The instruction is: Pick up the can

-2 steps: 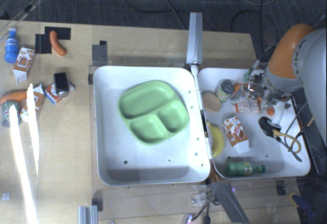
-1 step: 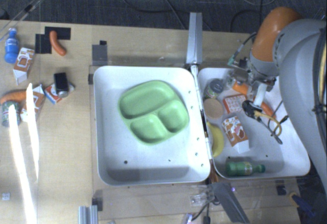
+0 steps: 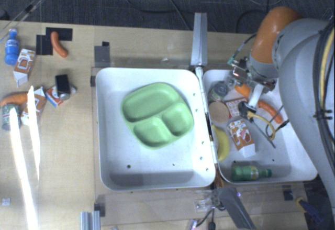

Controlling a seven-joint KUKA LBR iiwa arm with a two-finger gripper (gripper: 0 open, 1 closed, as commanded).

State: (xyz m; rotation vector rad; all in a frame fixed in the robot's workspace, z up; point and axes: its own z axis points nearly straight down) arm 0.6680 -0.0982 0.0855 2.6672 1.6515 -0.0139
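The can [image 3: 219, 89] is a small silver tin with a grey top, lying near the back left corner of the right bin [image 3: 293, 168]. My gripper [image 3: 245, 86] hangs over the back of that bin, just right of the can, under the grey wrist and orange band. An orange item [image 3: 242, 89] lies right beneath it. The wrist hides the gripper's tips, and nothing shows as held.
The right bin also holds a brown round disc [image 3: 219, 112], a banana [image 3: 223, 143], a printed carton [image 3: 241, 134], an orange sausage-like item [image 3: 270, 110] and a green bottle [image 3: 250, 172]. A green divided plate [image 3: 157, 113] lies in the left bin [image 3: 110, 134]. Loose items sit on the bench at left.
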